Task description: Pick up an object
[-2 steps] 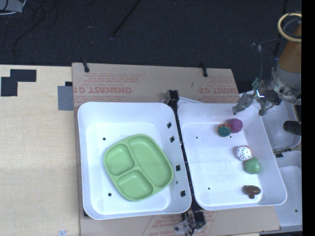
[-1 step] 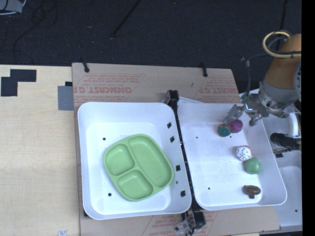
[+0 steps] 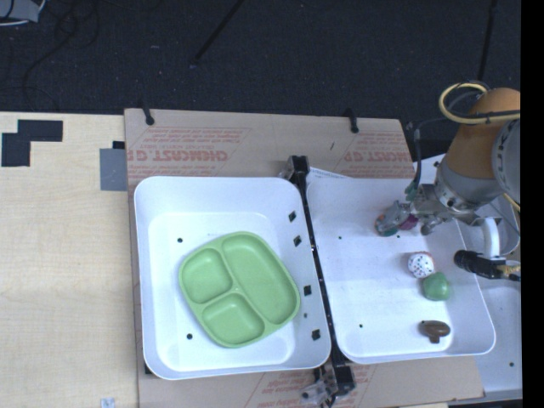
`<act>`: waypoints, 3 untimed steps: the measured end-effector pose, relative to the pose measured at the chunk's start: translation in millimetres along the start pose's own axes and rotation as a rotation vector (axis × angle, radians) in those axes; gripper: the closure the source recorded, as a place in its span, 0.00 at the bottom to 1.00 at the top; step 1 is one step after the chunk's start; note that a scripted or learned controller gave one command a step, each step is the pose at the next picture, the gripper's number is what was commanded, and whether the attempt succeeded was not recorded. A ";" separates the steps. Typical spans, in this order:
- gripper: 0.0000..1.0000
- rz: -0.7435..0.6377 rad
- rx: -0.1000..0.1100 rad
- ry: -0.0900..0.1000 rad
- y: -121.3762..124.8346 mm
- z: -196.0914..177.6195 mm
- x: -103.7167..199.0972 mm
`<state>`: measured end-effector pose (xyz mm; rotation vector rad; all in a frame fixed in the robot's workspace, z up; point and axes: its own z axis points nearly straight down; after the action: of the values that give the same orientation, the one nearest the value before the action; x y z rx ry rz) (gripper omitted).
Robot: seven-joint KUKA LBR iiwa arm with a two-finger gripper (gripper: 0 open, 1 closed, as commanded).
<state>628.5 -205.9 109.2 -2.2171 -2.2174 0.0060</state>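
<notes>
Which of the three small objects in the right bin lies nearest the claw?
The white dotted ball lies nearest the claw; the green lump and brown piece sit further along.

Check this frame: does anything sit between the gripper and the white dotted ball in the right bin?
Nothing visible does. The gripper is low over the right bin, and bare white floor separates it from the dotted ball. The green object and brown object lie beyond the ball.

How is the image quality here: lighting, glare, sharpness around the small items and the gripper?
Camera view: even, soft lighting, faint shadows; the white bins are bright yet keep detail, the green tray reads clearly; the gripper is soft and cluttered, the dotted ball and brown piece small and slightly fuzzy.
</notes>
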 end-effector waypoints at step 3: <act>1.00 -0.002 -0.011 -0.003 1.9 -123.6 7.4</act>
<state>631.3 -198.7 232.7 -2.2219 -2.2269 -0.0032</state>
